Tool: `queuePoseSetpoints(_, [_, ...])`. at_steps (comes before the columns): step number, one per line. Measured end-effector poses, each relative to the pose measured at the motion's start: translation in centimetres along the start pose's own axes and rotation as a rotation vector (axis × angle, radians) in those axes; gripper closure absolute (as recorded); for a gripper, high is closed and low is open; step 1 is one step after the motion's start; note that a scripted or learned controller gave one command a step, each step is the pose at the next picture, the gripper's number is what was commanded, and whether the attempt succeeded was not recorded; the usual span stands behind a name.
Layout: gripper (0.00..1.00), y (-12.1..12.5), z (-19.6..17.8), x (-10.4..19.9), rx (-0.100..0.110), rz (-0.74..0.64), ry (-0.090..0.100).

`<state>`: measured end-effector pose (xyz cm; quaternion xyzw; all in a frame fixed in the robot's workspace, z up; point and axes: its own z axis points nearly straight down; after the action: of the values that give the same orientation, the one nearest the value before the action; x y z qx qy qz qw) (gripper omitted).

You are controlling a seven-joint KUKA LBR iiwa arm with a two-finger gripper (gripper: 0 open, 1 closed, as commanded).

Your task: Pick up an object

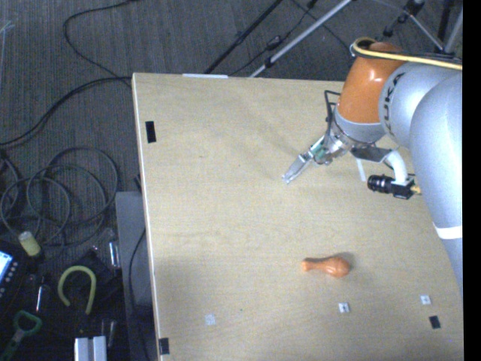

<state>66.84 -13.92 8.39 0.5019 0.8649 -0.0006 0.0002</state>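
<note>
Gripper [294,172]: hovering at two o'clock above bench [225,224], jaw state unclear
Orange object [328,265]: lying at five o'clock, well apart

Wooden bench [225,201] bearing orange object [328,265]

Bench top [225,201]: gripper [294,173] over its far-middle area, arm [421,126] extending right of it. Pear-shaped object [328,265] lies on the bench nearer the camera than the gripper, slightly right, well apart. Cables [60,194] on floor, far left of gripper.
</note>
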Motion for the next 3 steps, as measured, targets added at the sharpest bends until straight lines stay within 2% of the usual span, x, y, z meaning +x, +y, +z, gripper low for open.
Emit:
queuePoseSetpoints(1, [1.0, 0.1, -0.9, 0.1, -0.002, 0.001, 0.001])
queuePoseSetpoints(2, [1.0, 2.7, -10.0, 4.7, -0.001, 0.101, 0.001])
queuePoseSetpoints(3, [1.0, -4.8, -3.3, -4.5, 0.001, -0.018, -0.001])
